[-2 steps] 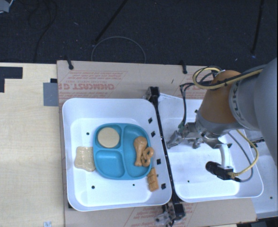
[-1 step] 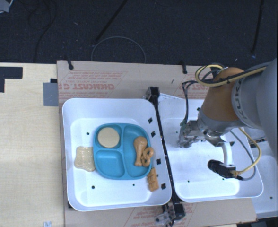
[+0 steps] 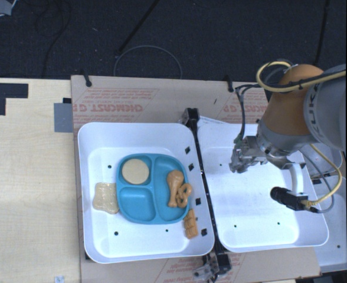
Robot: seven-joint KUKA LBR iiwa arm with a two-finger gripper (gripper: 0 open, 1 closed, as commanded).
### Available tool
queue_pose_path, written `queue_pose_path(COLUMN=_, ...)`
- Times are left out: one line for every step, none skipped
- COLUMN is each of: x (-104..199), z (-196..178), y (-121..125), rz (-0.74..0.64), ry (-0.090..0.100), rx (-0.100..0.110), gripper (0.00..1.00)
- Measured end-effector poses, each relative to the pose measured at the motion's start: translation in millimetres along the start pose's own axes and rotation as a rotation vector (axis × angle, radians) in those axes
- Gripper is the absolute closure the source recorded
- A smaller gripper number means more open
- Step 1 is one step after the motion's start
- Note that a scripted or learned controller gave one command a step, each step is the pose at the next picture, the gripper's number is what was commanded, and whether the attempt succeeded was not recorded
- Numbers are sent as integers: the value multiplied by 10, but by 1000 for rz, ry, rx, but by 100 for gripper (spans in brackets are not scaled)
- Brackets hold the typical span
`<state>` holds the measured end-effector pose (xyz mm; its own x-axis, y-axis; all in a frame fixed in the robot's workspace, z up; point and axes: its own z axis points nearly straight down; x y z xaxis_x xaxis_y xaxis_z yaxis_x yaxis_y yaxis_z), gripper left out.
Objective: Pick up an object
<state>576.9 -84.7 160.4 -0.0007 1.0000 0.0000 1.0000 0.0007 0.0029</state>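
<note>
I see two white bins [image 3: 91, 158] on cardboard over a pale bench, dark carpet behind; gripper [image 3: 239, 161] over right bin, blue tray [image 3: 144, 208] with pretzel [image 3: 178, 188] in left.

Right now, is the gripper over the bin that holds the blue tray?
No. The gripper hangs over the right bin, while the blue tray sits in the left bin.

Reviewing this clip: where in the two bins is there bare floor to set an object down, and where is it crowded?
Right bin: bare white floor in front of the gripper, between the divider and the near wall. Left bin: crowded. The blue tray fills the middle, a pale piece touching its left side, a brown piece at its right corner. Only narrow strips along the walls remain.
</note>
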Motion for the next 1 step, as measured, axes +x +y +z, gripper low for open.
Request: queue_pose_path(x=56, z=-448, y=24, rz=0, ry=0, rx=1, gripper=100)
